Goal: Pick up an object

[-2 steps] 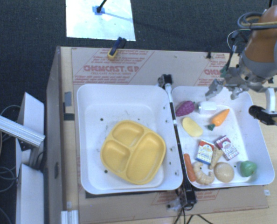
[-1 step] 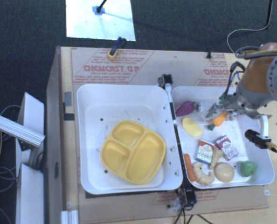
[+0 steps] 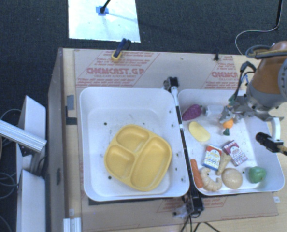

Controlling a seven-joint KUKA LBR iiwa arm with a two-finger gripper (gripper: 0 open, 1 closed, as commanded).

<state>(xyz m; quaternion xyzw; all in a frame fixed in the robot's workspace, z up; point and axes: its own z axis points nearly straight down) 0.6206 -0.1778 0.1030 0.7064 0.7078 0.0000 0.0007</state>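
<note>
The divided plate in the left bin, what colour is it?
Yellow; the divided plate shows plainly in the camera view.

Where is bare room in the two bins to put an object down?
The left bin has bare floor between its far wall and the yellow tray. In the right bin, a patch lies beyond the green object. Its near edge is crowded.
</note>
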